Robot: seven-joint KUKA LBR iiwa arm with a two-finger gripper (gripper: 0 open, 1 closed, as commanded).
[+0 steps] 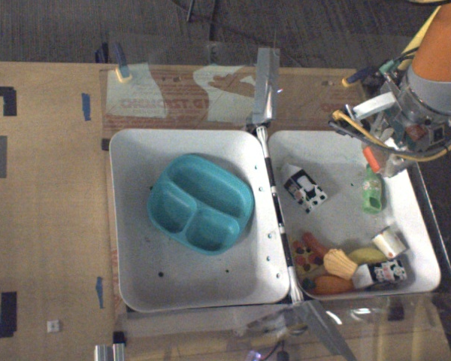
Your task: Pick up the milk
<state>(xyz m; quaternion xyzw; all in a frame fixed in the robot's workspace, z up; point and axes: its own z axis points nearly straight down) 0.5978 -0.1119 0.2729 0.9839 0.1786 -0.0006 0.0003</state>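
right, here's the bench from above, two shallow white bins side by side on the wooden top. the left bin point(128, 224) carries a teal divided tray point(201, 203), sitting a little toward its upper middle, three compartments showing, turned at a slant.

over in the right bin point(425, 235), the milk point(306, 189) lies in the upper left part, a small carton with black-and-white cow patches, tilted on the diagonal, close to the divider between the bins and apart from everything else in there. a second small carton with cow patches point(387, 273) sits down in the lower right corner among the clutter.

a green bottle with an orange cap point(372, 190) rests near the upper right of that bin, cap pointing up the frame. along the bottom edge there's a cluster: a red waffle-like piece point(307, 250), a pale yellow ridged piece point(340, 262), an orange piece point(332, 284) below it, a yellowish item point(367, 255) just beside, and a white cylinder point(389, 242) lying near the right wall.

the arm point(436, 59) comes in from the upper right, orange band showing, cables looped around the wrist. the gripper point(395, 145) hangs over the bin's upper right corner, just beside the green bottle's cap and well apart from the milk. whether the pincer is released or clenched, cannot tell from this angle; the hardware and cables blur together there.
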